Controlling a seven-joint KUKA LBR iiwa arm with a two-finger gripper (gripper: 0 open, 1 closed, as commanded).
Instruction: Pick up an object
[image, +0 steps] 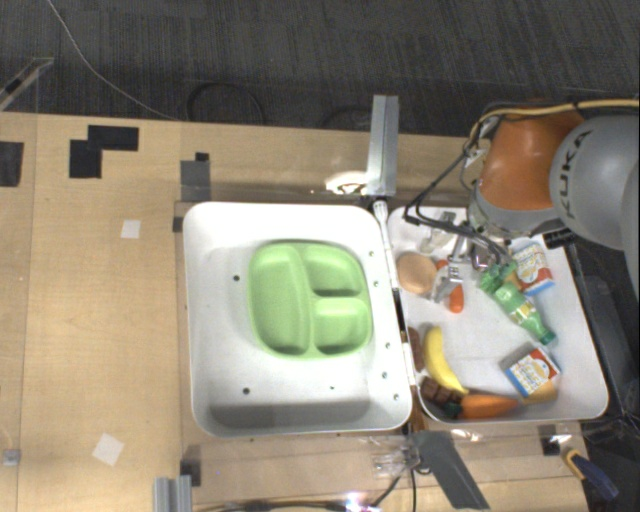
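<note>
My gripper (462, 268) hangs low over the back of the right bin (487, 340), under the orange wrist band (515, 165). Just below its tip lies a small orange-red piece (456, 298). A tan rounded item (416, 272) sits to its left and a green bottle (518, 303) to its right. Nothing is visibly held. Nearer the front lie a yellow banana (440, 362), an orange carrot (488, 406) and a dark brown piece (440, 397).
A small printed carton (531, 372) lies at the front right of the right bin, another carton (532, 266) beside the bottle. The left bin (215, 380) holds a green divided plate (308, 298). A metal post (382, 150) stands behind the bins' shared wall.
</note>
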